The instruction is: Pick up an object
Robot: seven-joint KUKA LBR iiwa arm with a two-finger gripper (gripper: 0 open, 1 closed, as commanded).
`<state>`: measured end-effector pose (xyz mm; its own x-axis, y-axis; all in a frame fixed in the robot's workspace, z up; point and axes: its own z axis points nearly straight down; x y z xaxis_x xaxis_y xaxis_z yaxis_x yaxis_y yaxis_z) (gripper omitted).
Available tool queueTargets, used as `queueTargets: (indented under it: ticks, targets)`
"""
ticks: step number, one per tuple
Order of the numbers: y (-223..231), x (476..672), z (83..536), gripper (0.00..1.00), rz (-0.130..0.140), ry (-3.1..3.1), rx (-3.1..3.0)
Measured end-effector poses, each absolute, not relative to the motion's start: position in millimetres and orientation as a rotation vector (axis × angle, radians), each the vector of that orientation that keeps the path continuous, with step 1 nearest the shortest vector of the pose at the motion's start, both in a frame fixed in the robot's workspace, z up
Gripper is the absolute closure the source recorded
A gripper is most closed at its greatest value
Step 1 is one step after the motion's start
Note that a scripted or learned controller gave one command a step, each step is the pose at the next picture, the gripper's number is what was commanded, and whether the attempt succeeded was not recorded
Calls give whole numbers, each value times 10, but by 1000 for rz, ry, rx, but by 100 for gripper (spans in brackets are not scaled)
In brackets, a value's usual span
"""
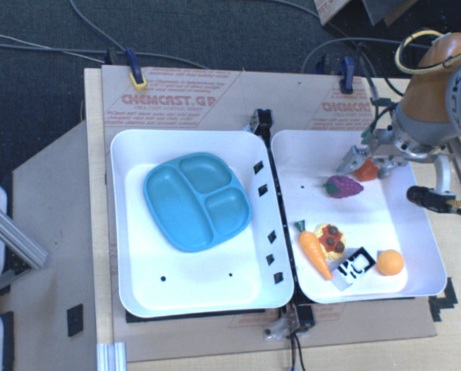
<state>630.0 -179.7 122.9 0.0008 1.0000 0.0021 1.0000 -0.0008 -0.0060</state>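
Observation:
My gripper point(368, 161) is low over the back of the right bin point(423, 230), reaching in from the right. It is open, with a grey finger on each side of a small red-orange object point(369, 170) that lies on the bin floor between them. A purple grape-like toy point(344, 185) lies just left of the gripper, apart from it. Nearer the front of this bin are a carrot point(315, 254), a pizza-slice toy point(331, 238), a black-and-white block point(355, 265) and an orange ball point(390, 262).
The left bin point(130, 230) holds a blue divided plate point(198, 200). A black divider with clips point(270, 207) runs between the two bins. A black part of the arm point(431, 199) juts over the right bin's right rim. Cables hang behind the bench.

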Motion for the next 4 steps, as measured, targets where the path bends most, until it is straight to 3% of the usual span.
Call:
queueTargets:
  ticks: [1, 3, 4]
  targets:
    - [-1796, 6320, 1376, 100, -2, -2222, -2222]
    - [-1831, 6408, 2209, 100, -5, -2226, -2224]
    - [-1281, 6313, 2200, 100, -2, -2225, -2213]
